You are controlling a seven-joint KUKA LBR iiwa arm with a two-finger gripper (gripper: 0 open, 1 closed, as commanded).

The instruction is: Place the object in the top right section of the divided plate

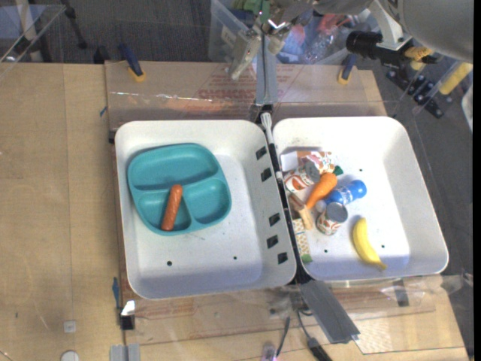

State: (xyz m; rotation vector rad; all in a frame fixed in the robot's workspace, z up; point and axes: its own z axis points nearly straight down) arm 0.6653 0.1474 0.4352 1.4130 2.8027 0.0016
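Camera view shows my pincer (259,27) high at the tabletop's far edge (grip state I cannot tell); a sausage (172,207) lies in the teal divided plate (154,164).

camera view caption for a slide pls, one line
Gripper raised behind two white bins: teal divided plate with a sausage in the left bin, banana, carrot and cans in the right bin.

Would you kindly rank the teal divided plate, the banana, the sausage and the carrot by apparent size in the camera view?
1. Teal divided plate, by far the largest.
2. Banana.
3. Sausage and carrot look about alike, so I would not rank them.
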